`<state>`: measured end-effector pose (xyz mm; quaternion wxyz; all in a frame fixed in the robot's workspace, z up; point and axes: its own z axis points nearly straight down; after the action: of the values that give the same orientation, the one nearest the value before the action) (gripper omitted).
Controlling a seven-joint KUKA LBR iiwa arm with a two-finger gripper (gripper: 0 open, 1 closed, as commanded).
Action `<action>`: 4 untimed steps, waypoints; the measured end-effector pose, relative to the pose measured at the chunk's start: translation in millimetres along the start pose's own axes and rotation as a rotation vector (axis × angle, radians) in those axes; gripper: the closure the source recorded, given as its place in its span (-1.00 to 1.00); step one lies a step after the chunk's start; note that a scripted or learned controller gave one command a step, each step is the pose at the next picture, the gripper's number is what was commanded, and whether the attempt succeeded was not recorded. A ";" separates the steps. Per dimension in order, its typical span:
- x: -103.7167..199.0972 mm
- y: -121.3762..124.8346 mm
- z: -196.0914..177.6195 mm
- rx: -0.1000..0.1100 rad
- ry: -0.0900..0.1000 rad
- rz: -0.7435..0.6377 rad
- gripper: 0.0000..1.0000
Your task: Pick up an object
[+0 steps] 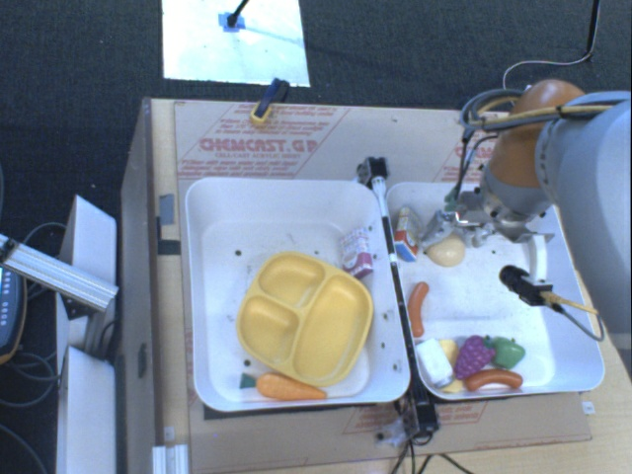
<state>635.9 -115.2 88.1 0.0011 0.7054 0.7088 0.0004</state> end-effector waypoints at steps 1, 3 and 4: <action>0.0 0.0 0.0 0.000 0.000 0.000 -1.00; -52.4 -22.3 -8.6 -0.027 -0.005 -0.001 1.00; -48.4 -60.4 2.9 0.000 0.000 0.002 1.00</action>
<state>575.7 -163.9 85.1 0.0013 0.7062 0.7080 0.0006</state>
